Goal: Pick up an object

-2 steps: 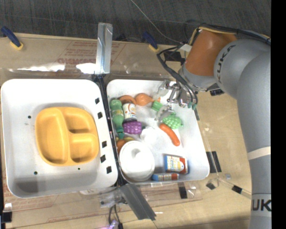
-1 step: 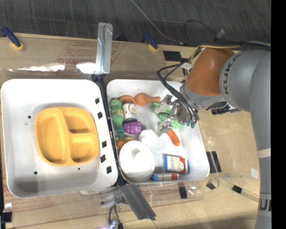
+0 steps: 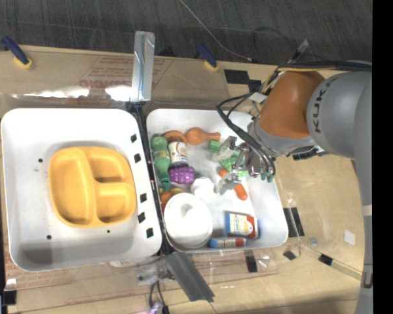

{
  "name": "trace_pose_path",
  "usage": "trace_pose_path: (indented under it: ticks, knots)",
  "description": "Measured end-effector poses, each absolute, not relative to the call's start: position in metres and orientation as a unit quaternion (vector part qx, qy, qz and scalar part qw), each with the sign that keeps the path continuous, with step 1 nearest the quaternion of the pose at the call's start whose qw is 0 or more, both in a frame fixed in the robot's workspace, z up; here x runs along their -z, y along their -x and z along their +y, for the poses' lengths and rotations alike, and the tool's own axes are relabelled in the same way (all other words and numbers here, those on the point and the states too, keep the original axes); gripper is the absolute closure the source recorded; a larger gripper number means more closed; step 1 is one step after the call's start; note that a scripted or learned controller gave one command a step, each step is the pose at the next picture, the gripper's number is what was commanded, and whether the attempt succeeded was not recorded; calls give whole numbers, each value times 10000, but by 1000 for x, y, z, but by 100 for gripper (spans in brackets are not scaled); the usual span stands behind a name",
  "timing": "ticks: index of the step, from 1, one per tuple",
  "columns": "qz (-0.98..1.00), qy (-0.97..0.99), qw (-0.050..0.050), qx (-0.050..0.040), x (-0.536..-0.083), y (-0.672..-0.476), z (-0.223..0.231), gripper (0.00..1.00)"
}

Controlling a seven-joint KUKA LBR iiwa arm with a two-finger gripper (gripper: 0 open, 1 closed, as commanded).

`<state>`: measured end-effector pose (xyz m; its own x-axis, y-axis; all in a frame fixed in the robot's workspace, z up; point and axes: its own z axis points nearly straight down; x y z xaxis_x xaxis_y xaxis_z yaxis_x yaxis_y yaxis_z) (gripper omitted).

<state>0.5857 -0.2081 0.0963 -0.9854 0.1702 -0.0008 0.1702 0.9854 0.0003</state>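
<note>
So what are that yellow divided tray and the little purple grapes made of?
The yellow divided tray looks like moulded plastic: even colour, soft sheen, rounded compartments. The small purple grape bunch seems to be a plastic or rubber toy, uniformly coloured; the material is uncertain.

overhead fixed | slanted down | both bins | arm enters right
</note>
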Motion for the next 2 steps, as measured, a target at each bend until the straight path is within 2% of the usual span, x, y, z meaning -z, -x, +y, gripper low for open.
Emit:
trace_pose_path:
  ticks: [1,2]
  knots:
    - [9999,-157,-1,0,-93,-575,-209,0]
    - [9999,120,-4,-2,-93,-575,-208,0]
